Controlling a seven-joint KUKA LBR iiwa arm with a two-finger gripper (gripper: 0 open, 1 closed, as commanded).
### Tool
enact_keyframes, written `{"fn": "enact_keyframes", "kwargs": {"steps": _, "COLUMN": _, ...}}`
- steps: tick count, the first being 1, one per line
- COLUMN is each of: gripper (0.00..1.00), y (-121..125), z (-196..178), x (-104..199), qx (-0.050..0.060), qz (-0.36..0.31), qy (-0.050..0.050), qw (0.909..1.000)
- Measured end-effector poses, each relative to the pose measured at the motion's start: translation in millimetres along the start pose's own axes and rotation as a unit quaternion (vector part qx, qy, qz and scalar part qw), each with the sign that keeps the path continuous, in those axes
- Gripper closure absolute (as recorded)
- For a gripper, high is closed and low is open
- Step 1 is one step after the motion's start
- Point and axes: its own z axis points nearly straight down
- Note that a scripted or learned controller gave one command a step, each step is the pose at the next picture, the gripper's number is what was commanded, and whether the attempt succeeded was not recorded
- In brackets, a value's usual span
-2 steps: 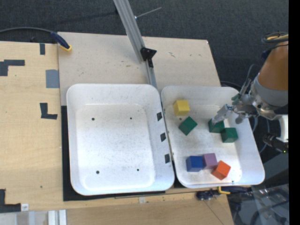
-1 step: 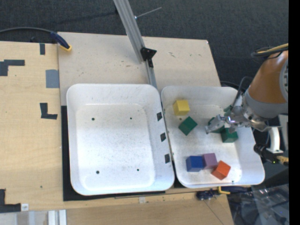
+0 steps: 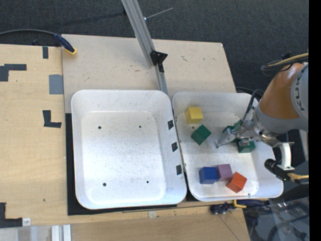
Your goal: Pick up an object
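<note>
**Gripper low in the right bin, nothing yet seen in its grasp**

Going near to far in the right bin (image 3: 251, 102): along the front wall, at about 6 o'clock, sit 3 blocks in a tight cluster. The orange block (image 3: 236, 182) is nearest, the purple block (image 3: 224, 171) is just beside it, and the blue block (image 3: 208, 174) touches the purple one on its 9 o'clock side.

Farther in, at about 3 o'clock of the bin, the gripper (image 3: 235, 137) is down among the objects, its metal fingers pointing toward 9 o'clock. A small dark green piece (image 3: 246, 145) lies right at the gripper, but whether the fingers are open, closed or clamped on anything cannot be told; the arm hides the tips.

At the bin's centre is the green block (image 3: 201, 134), near the gripper but apart from it. Beyond that, at 12 o'clock, stands the yellow block (image 3: 194, 115). The left bin (image 3: 80, 102) lies beside the right one.

The step in hand looks like the descent or the grasp itself. The next move likely calls for a firm closing on 1 object, then a straight lift clear of its neighbours.
</note>
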Motion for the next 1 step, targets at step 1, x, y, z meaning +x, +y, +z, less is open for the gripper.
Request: {"fn": "enact_keyframes", "kwargs": {"steps": 1, "gripper": 1.0, "y": 0.5, "z": -11.8, "x": 1.0, "qx": 0.0, "qz": -0.001, "qy": 0.001, "qw": 1.0}}
